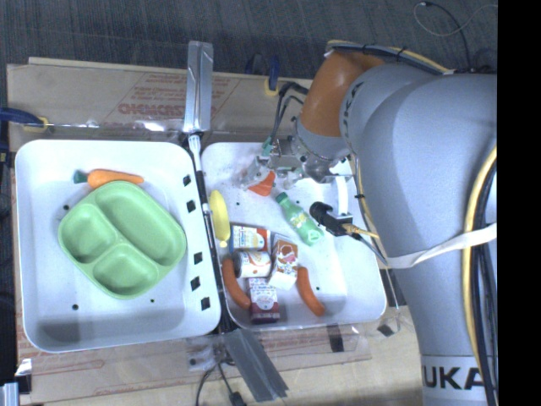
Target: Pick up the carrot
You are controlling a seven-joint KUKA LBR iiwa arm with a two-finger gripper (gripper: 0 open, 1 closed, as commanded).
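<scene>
Against the far rim of the left bin [34, 227], beside the green divided plate [122, 237], the carrot [114, 177] is seen lying; over the far part of the right bin [363, 299] the end effector [283, 161] is held, near an orange piece [263, 183] and a green bottle [298, 217]; whether it is spread cannot be told.

So the bench [127, 100] looks like it's topped with brown cardboard, and two white bins sit right on it: left bin [34, 252], right bin [359, 294], side by side.
</scene>
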